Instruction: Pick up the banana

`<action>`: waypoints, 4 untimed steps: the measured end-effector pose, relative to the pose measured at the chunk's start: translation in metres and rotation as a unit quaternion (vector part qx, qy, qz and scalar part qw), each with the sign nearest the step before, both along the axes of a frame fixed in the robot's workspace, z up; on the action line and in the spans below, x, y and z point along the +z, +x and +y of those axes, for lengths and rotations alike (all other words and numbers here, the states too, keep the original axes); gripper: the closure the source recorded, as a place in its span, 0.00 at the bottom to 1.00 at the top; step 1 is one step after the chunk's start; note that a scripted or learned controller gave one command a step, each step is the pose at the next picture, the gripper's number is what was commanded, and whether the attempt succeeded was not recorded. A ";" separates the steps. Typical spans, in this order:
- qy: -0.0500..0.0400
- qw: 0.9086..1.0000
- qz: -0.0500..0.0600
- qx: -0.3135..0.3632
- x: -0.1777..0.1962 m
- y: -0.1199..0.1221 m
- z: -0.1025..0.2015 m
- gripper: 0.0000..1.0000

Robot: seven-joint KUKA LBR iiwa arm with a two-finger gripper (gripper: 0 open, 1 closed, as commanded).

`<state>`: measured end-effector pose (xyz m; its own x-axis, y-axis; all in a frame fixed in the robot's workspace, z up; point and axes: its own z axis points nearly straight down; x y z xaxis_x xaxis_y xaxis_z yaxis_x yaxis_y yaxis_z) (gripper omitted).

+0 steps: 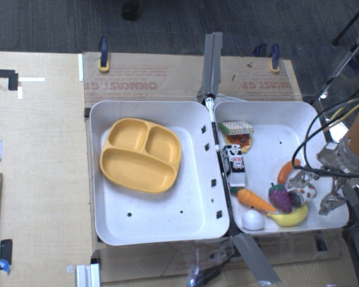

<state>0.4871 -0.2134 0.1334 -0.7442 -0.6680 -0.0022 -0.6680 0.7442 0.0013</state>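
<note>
A wooden bench (36, 160), seen from above at a slant, carries two shallow white bins set side by side so that their inner walls meet along a centre seam. The left bin (107, 220) holds a yellow divided plate (142, 154) with three compartments, resting in its upper left part. The right bin (275, 118) holds a scatter of toy foods, mostly gathered toward its near right corner. The grey robot arm (350, 154) reaches in from the right, trailing black cables, and its gripper (323, 190) hangs low over the right bin's near right corner, near the crowded pile; whether its fingers are wide or narrow cannot be told from this angle, and nothing is visibly held between them. Against the centre seam lie a small packet with a red and green label (237, 131) and, just below it, a black and white carton (234, 159). An orange carrot (255, 200) lies slantwise beside a purple bunch of grapes (280, 197), with a white egg (253, 220) just below the carrot. The banana (289, 216), yellow and curved, lies along the near wall, touching the grapes, just left of the gripper. A smaller orange piece (285, 172) sits above the grapes. Judging by this crowding, a clean grasp would likely need to approach from above
</note>
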 end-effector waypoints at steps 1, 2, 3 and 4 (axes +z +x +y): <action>0.000 0.997 -0.002 0.072 0.043 -0.001 -0.008 0.00; 0.000 0.995 -0.001 0.098 -0.025 -0.003 -0.007 0.00; 0.000 0.975 -0.001 0.222 -0.042 -0.008 -0.006 0.00; 0.001 0.961 -0.002 0.276 -0.042 -0.008 -0.004 0.00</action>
<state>0.4792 -0.2178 0.0918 -0.2764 -0.9610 -0.0066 -0.9610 0.2764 -0.0003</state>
